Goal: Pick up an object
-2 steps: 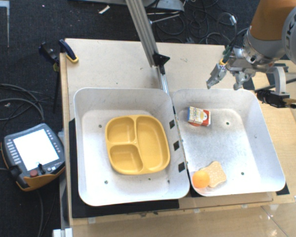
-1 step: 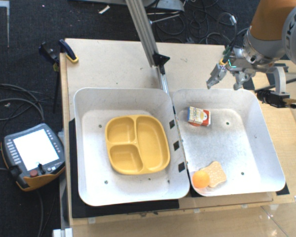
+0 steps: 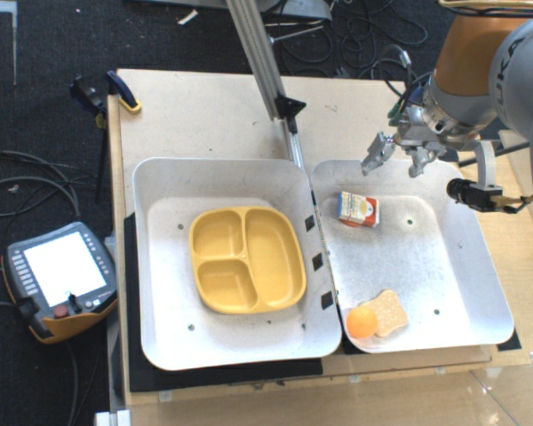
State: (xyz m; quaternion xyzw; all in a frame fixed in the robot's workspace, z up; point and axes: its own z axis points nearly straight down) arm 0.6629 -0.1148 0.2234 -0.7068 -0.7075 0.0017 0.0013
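the gripper [image 3: 397,156] hangs at the upper right of the frame, over the far edge of the right bin [image 3: 466,264], with its two fingers spread wide and nothing between them. the grey arm [image 3: 493,56] with its orange band comes in from the right edge above it. just below and to the left of the gripper, apart from it, a small carton [image 3: 357,209] with a red and white face lies on the bin floor near the far wall. at the near left corner of the same bin an orange ball [image 3: 361,322] sits touching a tan slice-shaped piece [image 3: 390,312]. the left bin [image 3: 160,238] holds a yellow divided tray [image 3: 247,259] near its middle. a handheld pendant [image 3: 58,278] with a pale screen lies on the dark floor at the left edge of the frame.
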